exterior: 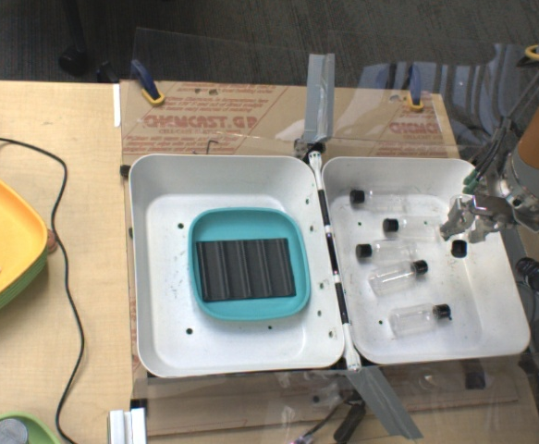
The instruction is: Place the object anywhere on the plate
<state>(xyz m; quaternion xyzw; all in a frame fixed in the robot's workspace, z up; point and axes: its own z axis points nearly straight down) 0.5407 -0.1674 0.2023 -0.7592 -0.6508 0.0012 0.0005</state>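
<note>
Glossy white bins (pixel 158 276), ribbed teal plate (pixel 248 265)

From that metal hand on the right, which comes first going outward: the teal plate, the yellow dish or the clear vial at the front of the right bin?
From the hand:
1. Clear black-capped vial, right bin, front.
2. Teal square plate, left bin.
3. Yellow dish, far left on the bench.
</note>
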